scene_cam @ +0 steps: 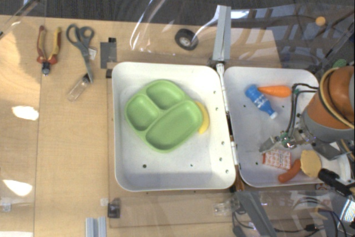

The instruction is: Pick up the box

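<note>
The box [276,160] is small and flat with a red and white print. It lies near the front of the right bin [244,119]. My gripper [277,143] hangs at the end of the grey and orange arm [333,102], right at the box's far edge and partly over it. Nothing shows the box lifted; it looks flat on the bin floor.
Also in the right bin are a blue bottle [260,100], an orange carrot [275,91], a red sausage [289,175] and a tan round piece [310,164]. The left bin [166,177] holds a green divided plate [164,115] over a yellow banana [203,121]. Pliers [46,47], scissors [82,41] and a tape roll [186,39] lie on the bench.
</note>
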`<state>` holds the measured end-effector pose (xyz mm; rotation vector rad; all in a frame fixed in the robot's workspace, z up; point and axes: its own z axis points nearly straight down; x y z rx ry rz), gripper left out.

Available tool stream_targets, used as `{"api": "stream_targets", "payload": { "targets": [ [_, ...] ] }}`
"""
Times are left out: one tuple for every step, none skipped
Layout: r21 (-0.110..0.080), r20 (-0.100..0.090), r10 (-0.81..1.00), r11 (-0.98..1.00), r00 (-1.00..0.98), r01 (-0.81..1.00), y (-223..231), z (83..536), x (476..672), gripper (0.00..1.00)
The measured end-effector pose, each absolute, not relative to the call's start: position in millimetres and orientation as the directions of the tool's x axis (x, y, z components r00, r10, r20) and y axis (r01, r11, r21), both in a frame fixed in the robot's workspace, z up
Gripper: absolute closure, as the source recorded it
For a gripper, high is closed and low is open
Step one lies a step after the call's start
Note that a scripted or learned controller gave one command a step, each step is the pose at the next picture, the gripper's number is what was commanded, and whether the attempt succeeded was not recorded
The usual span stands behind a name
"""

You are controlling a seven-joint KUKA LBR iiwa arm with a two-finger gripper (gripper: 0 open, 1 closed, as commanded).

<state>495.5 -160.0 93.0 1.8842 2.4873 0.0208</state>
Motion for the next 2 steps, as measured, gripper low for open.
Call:
{"api": "stream_targets", "payload": {
  "targets": [
    [0.024, -0.013, 0.969, 0.248, -0.248, 0.968, -157, 93, 495.4, 0.00],
    [0.025, -0.016, 0.979, 0.202, -0.201, 0.979, -140, 93, 494.9, 0.00]
  ]
}}
